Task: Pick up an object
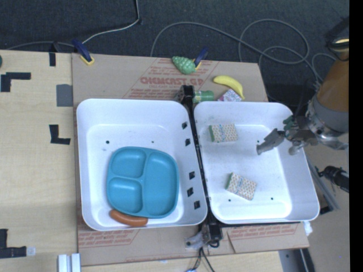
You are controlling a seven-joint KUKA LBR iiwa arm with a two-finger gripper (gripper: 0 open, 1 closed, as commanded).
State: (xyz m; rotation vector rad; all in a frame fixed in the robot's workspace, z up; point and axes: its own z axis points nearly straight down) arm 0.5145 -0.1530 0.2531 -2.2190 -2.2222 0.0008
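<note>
- End effector (282,141) hangs over the right bin's (295,208) right side, fingers spread, nothing between them.
- Nearest targets: two patterned sponge blocks on the bin floor, upper sponge (223,132) to its left, lower sponge (241,186) below-left, well apart.
- You'd do best to pick one, centre over it, and turn the fingers across its short sides before descending.
- Left bin (91,118) carries a blue divided plate (142,181) and a sausage (128,218); leave those alone.
</note>
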